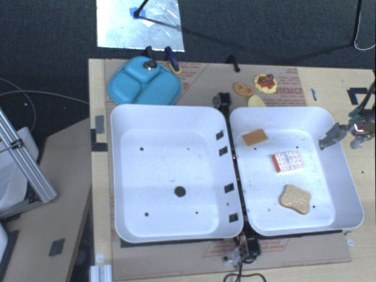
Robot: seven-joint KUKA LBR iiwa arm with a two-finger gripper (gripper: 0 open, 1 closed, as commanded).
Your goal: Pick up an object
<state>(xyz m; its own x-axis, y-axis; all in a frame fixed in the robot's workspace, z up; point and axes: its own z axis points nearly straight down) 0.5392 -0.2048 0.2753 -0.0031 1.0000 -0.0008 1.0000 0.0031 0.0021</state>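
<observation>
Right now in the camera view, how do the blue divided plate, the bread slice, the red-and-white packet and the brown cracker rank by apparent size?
1. Blue divided plate, by far the largest.
2. Bread slice.
3. Red-and-white packet, close to the bread slice, so that order is unsure.
4. Brown cracker, smallest.

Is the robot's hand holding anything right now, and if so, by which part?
Nothing held: the hand is at the right bin's rim, apart from the objects inside.
</observation>
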